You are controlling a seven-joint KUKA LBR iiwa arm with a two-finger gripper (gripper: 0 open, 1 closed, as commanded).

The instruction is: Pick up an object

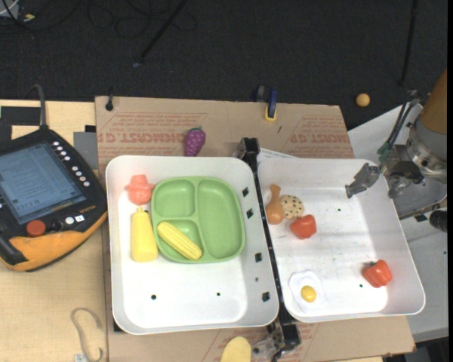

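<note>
At the right bin's far right rim: gripper (379,178) hovers, dark metal fingers spread apart, nothing between them.
Right bin (408,277): shallow white plastic, scuffed floor.
Nearest contents: glossy red pepper (303,226), speckled tan cookie (291,206), orange-brown drumstick (274,205), clustered near the left wall.
Front contents: second red pepper (377,273) at right; flat fried egg (307,289), white with yellow yolk.
Left bin (181,308): green three-compartment tray (219,217) with ridged yellow corn (180,240) in its front-left compartment; smooth yellow bottle (143,235) and pink toy (138,189) beside the tray.
</note>
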